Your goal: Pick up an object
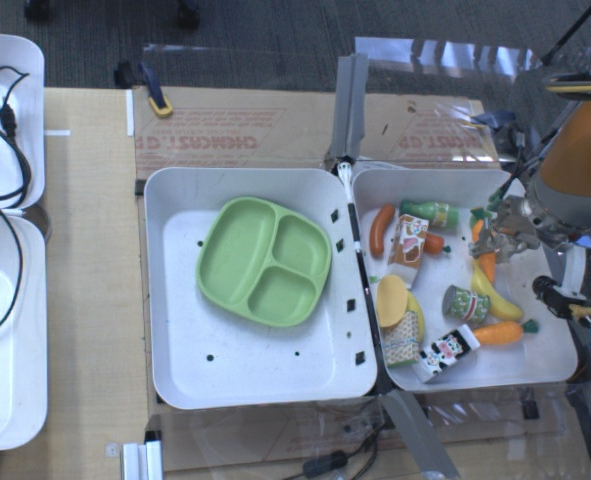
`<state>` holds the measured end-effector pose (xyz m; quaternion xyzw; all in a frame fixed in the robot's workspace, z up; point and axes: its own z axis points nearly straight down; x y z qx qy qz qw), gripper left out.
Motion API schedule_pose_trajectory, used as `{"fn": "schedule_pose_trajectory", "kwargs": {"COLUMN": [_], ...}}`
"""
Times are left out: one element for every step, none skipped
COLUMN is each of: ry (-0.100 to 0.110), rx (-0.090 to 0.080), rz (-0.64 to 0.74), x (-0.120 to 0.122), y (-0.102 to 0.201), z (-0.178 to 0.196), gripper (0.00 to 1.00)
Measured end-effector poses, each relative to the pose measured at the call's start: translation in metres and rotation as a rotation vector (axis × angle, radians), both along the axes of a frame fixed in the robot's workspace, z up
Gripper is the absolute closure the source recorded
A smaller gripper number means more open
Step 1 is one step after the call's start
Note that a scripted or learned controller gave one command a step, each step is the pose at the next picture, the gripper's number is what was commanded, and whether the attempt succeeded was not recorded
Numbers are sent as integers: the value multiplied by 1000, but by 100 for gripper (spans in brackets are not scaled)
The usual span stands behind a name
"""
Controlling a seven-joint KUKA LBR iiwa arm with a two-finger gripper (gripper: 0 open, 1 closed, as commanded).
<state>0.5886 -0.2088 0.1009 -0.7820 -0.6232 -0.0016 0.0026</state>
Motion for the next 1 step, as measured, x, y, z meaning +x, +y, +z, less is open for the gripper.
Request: {"fn": "schedule_pose_trajectory", "kwargs": {"ry": [2], "rx": [-8], "rz": [-224], "x": [18], "y": [72], "z": [104], "gripper": [100]}}
